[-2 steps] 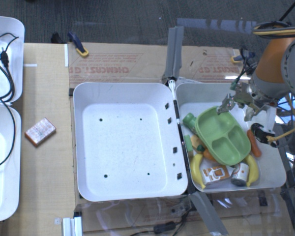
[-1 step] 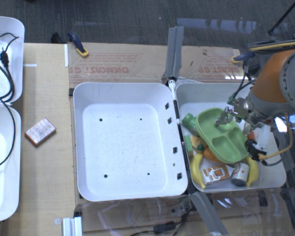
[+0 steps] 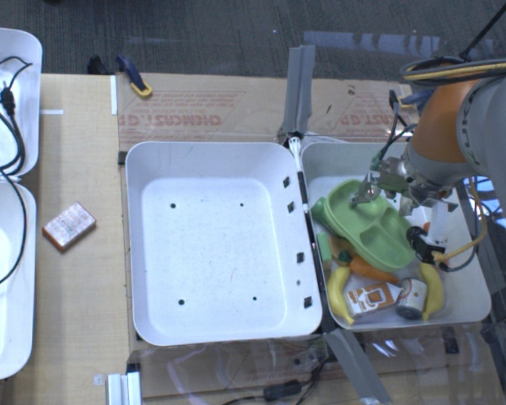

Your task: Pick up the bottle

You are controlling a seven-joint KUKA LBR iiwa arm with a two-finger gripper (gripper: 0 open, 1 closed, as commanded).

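1. A wooden bench (image 3: pixel 84 142) seen from above carries 2 shallow white bins side by side.
2. The left bin (image 3: pixel 143 251) is bare white inside apart from a few small dark spots.
3. The right bin (image 3: pixel 468 306) holds a heap of things at its middle and near side.
4. A green divided tray (image 3: pixel 375 234) lies tilted across the heap, on top of the other items.
5. The bottle (image 3: pixel 411 298), small and pale with a dark end, lies on its side near the bin's front wall, between a printed carton (image 3: pixel 373 298) and a yellow banana (image 3: pixel 433 289).
6. A second banana (image 3: pixel 339 289) curves along the carton's left side, and an orange carrot-like piece (image 3: pixel 373 270) sits just under the tray's near edge.
7. The grey arm (image 3: pixel 489 133), with its orange band (image 3: pixel 438 129), reaches in from the right over the right bin.
8. The gripper (image 3: pixel 373 188) sits low at the tray's far edge, touching or just above it; whether it is parted or closed cannot be told.
9. The bottle lies well apart from the gripper, toward the front of the bin.
10. On the bench left of the bins lies a small patterned box (image 3: pixel 68 226), and a blue and yellow clamp (image 3: pixel 133 76) rests near the far edge.
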